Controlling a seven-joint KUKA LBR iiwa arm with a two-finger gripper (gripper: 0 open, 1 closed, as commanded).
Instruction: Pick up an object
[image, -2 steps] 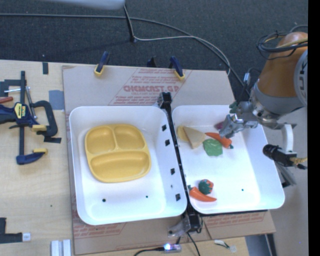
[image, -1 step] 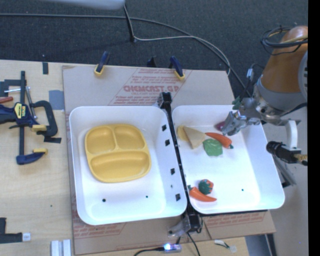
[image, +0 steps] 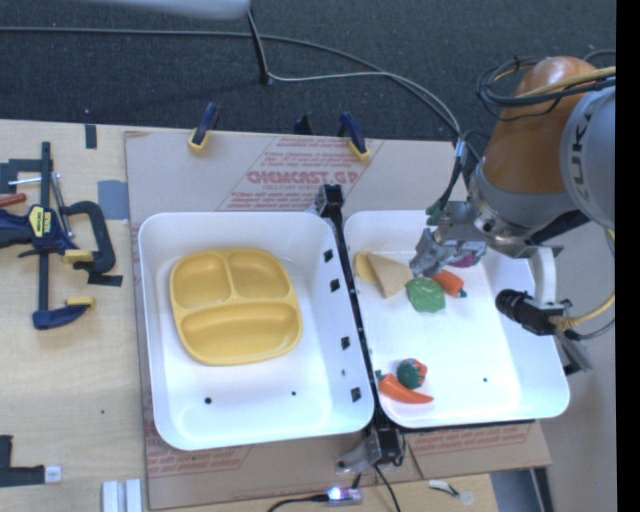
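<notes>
While the arm (image: 545, 140) leans in from the right over the right bin (image: 500, 370), its end effector (image: 436, 262) sits low at the bin's upper middle, right above a cluster of small toy foods. I judge this to be the approach-and-descend step of the pick: nothing can be seen between the fingers, and whether they are spread or closed I cannot tell, since the wrist hides them from this slanted view.

Directly under and just beside the tip lies a green piece (image: 426, 295), rounded, with no clear long axis. Touching or nearly touching it on the right is a small orange piece (image: 452, 284), whose long axis runs roughly left to right with a slight downward tilt toward the right. To the left, near the divider (image: 345, 300), a tan wedge (image: 385, 273) lies flat, its narrow end pointing toward the upper left and its broad end toward the green piece.

Lower in the same bin, well apart from the arm, an orange carrot-like piece (image: 405, 392) lies with its long axis left to right, tip toward the right, with a green-and-red piece (image: 411, 372) touching its upper side.

Next, the move calls for settling on one target, likely the green piece, and closing squarely on it without nudging its neighbours away. A yellow tray (image: 235, 305) rests in the left bin (image: 170, 400).
</notes>
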